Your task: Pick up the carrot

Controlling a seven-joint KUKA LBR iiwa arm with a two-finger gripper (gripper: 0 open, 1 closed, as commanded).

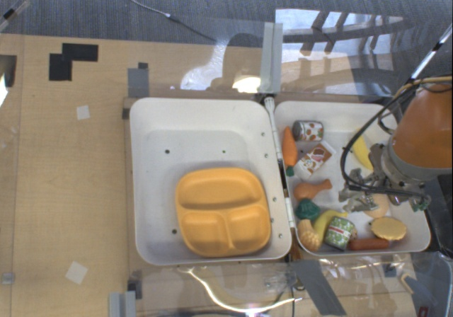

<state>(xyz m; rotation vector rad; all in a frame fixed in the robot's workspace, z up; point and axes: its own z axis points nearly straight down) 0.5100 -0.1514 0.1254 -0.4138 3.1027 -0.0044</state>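
- Sitting in the left white bin [148,167], at centre frame, a yellow-orange plastic divided tray [223,211] takes up the lower half of that bin and plays no part in the job.
- Lying just right of the divider between the bins, the small orange plastic carrot [289,147] rests against the left wall of the right white bin [425,238], long axis running roughly up and down the frame, green end toward the bottom.
- Crowding it from the right are a small printed tin can [308,130] above and a red-and-white carton [314,160] beside its lower end; a tan plastic chicken drumstick [312,188] lies just below.
- Hanging over the right part of that bin, at the frame's right edge, the grey arm with its orange band [425,131] carries the two-finger gripper [364,195], which sits well apart from the carrot, near a yellow banana-like piece [362,154]; whether it is released or clenched cannot be told from this angle, and nothing is seen in its grasp.
- Judged from this layout, a clean pick calls for travel toward frame left, closing across the carrot's narrow width, and a descent near its upper half, where the carton crowds less. The bin wall on one side leaves little room, so a finger could land on the rim.
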